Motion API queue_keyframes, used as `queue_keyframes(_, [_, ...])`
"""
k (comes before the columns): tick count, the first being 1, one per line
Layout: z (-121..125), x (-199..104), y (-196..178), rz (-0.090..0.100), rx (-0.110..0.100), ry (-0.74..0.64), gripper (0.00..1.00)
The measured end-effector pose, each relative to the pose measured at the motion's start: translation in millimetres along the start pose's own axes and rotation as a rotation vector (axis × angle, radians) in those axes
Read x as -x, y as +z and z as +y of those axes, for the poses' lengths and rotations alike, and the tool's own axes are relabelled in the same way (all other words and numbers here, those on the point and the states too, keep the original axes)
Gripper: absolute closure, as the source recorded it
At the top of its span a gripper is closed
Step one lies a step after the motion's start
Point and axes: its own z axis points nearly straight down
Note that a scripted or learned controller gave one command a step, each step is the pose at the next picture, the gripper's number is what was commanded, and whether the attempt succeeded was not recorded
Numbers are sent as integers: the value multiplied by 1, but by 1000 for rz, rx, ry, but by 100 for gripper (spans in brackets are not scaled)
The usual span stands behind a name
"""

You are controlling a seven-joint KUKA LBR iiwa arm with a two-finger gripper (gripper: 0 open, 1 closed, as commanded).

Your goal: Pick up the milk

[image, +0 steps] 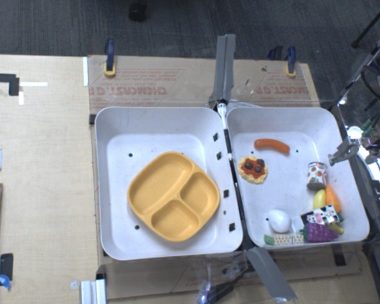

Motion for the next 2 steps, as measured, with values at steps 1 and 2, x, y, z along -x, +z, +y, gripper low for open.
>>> queue_keyframes(1, [23, -38, 149, -1, 3, -11, 0])
queue_keyframes(2, [22, -38, 140, -1, 2, -8, 100])
